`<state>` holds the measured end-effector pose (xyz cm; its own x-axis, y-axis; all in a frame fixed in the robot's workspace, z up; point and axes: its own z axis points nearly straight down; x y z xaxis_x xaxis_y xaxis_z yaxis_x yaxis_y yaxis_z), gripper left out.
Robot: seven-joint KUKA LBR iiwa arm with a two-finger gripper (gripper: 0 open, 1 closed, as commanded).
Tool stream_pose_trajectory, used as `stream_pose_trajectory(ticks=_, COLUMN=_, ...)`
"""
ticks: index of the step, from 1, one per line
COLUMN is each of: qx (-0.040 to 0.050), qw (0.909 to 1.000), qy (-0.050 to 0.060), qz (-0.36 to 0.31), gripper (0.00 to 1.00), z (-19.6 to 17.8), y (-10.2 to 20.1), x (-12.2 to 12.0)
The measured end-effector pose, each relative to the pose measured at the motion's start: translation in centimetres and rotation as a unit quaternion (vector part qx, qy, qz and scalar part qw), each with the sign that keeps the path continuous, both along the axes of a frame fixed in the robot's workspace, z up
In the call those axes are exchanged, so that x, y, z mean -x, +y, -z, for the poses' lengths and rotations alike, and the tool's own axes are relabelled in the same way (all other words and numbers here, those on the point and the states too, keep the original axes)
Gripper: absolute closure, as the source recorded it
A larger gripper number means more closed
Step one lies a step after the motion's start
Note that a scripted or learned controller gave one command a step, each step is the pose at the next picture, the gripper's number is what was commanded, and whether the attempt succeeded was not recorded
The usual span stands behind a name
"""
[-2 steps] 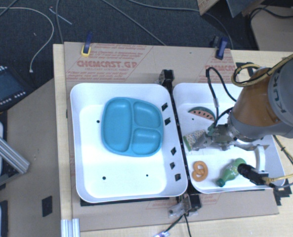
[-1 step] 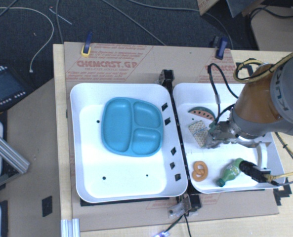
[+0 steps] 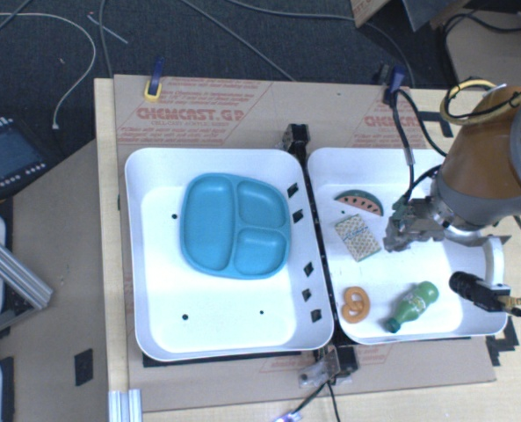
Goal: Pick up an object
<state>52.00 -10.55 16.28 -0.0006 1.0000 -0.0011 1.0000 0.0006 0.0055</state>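
In the right bin (image 3: pixel 471 328), the gripper (image 3: pixel 399 233) sits low over the middle of the floor, just right of a small patterned packet (image 3: pixel 358 236). From this slanted overhead view I cannot tell whether the tool is apart or together; nothing is visibly caught in it.

Four candidates for picking lie in this bin. The packet is nearest the gripper. A watermelon slice (image 3: pixel 361 203) lies just beyond the packet, toward the far wall. A pretzel (image 3: pixel 355 304) lies at the near left, close to the divider between the bins. A green bottle (image 3: pixel 412 306) lies on its side near the front wall, to the right of the pretzel. The left bin (image 3: pixel 155 306) carries a blue divided plate (image 3: pixel 235 225), well apart from the arm.

The likeliest failure is a close on bare floor. The gripper looks offset to the right of the packet, not centred over it, so a descent here may only clip its edge and push it toward the watermelon slice. The packet also looks flat and thin, which gives little to pinch. If the arm goes for the bottle instead, its rounded body could roll away toward the front wall. The pretzel, so close to the divider, leaves little room on that side.
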Motion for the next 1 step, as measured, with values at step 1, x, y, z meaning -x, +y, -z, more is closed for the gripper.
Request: stream_pose_trajectory(ticks=1, qx=-0.0001, qw=1.0000, qy=0.000, qz=0.000, gripper=1.00, z=-4.44, y=-0.32, x=-0.48)
